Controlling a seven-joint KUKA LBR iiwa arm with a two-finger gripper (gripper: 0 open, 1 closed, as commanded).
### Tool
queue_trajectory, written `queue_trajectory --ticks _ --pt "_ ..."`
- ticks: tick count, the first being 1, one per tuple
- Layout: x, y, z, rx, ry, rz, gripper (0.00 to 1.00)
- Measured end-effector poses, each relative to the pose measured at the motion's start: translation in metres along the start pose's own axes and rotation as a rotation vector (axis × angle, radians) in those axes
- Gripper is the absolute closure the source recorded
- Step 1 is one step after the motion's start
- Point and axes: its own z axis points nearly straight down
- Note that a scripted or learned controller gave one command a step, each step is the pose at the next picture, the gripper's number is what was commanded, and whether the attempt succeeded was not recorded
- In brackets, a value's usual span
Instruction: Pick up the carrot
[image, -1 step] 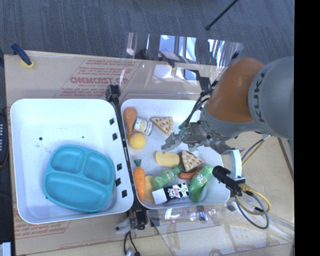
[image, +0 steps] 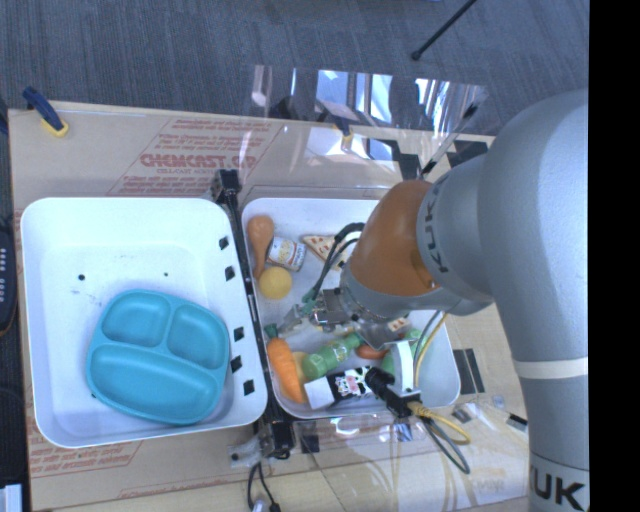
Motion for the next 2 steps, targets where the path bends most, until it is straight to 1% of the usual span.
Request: queue_trajectory --ticks 1,2 --pt "0.0012 -0.0004 -0.0089 0.006 0.000 -0.015 1.00" --pt "0.0010 -0.0004 -0.0089 0.005 -0.001 -0.014 0.00"
